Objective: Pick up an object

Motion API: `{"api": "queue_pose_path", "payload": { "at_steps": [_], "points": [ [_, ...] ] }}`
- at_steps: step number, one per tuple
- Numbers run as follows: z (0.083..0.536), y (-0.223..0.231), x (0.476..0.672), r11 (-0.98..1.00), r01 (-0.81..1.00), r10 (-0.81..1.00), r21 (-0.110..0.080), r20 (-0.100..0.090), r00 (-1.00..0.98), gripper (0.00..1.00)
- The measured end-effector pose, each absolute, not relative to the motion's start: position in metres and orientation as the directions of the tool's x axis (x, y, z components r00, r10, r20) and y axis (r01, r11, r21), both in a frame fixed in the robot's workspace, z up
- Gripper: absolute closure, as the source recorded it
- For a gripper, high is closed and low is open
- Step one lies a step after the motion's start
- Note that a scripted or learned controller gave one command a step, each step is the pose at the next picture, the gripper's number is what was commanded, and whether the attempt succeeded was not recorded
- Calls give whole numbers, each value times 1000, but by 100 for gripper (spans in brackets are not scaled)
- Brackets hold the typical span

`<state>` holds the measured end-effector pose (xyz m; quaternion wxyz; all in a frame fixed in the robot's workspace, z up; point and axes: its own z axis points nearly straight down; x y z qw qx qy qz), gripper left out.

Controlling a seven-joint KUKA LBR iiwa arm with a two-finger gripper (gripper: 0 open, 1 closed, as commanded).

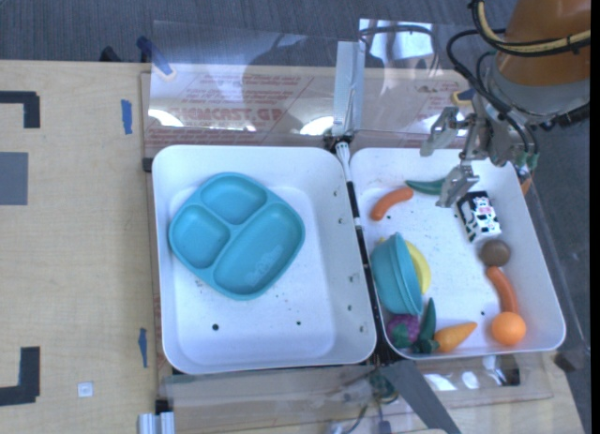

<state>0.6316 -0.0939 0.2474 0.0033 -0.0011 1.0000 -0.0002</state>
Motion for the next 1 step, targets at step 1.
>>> {"api": "queue_pose_path", "payload": {
  "at_steps": [1],
  "points": [
    [150, -95, 607, 997, 73, 73, 1, 4, -997, 0]
  ]
}}
